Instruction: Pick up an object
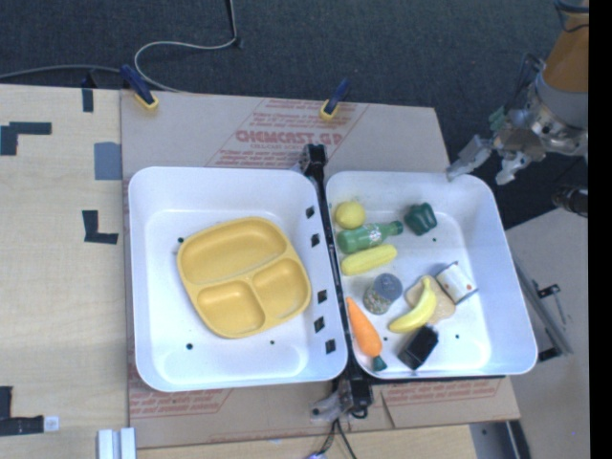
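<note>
Nearest the camera, at the 6 o'clock rim of the right bin: a black block and an orange carrot, carrot tip almost touching the divider. Just beyond, a banana leaning on a small white-and-tan item, with a grey round piece beside them at 9 o'clock. Farther up: a yellow-green pod, a green bottle, a yellow lemon and a dark green pepper. Off at 9 o'clock, in the left bin, a yellow divided plate.

Farthest, at 2 o'clock past the right bin's corner: the gripper, hanging above the bench outside the rim.

Likely trouble from here: crowding. Banana, white-and-tan item and black block packed close, so a descent there could nudge one aside or pinch two at once. Rounded lemon and bottle apt to roll out from a squeeze. Carrot tight to the wall, little room for a finger on that side.

Claw spread apart, probably fully, though small and slightly blurred at this range. Nothing between the fingers, nothing touched.
</note>
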Controlling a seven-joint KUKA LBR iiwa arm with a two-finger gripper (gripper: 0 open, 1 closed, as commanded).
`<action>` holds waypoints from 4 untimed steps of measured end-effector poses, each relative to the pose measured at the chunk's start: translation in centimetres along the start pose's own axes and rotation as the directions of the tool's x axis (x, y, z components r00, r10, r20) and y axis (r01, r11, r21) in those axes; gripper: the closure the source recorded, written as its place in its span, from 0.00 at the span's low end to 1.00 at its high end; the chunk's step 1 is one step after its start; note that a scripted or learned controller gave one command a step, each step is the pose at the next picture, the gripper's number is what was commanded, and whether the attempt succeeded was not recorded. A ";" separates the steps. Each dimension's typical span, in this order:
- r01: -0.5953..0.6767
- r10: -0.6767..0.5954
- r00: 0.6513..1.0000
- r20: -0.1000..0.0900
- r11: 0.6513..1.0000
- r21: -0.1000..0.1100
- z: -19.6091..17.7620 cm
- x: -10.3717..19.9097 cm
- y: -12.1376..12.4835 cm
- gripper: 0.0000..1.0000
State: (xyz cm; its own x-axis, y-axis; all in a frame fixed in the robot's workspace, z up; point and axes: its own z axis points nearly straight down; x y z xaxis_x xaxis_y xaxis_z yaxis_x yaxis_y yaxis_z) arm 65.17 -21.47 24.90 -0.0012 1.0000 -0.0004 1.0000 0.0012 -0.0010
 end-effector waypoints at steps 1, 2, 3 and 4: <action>0.000 0.000 1.000 -0.001 1.000 0.002 9.7 3.2 -1.5 0.00; 0.000 0.000 1.000 0.000 1.000 0.000 15.9 3.8 -0.4 0.00; 0.001 -0.001 1.000 0.001 1.000 -0.003 16.1 2.0 1.8 0.00; 0.003 -0.003 1.000 0.004 1.000 -0.004 15.1 2.0 1.8 1.00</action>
State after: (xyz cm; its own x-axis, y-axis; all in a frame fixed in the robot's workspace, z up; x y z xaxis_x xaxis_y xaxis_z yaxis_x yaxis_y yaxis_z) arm 66.97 -19.47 9.84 -0.0041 1.0000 -0.0041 1.0000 0.0041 0.0027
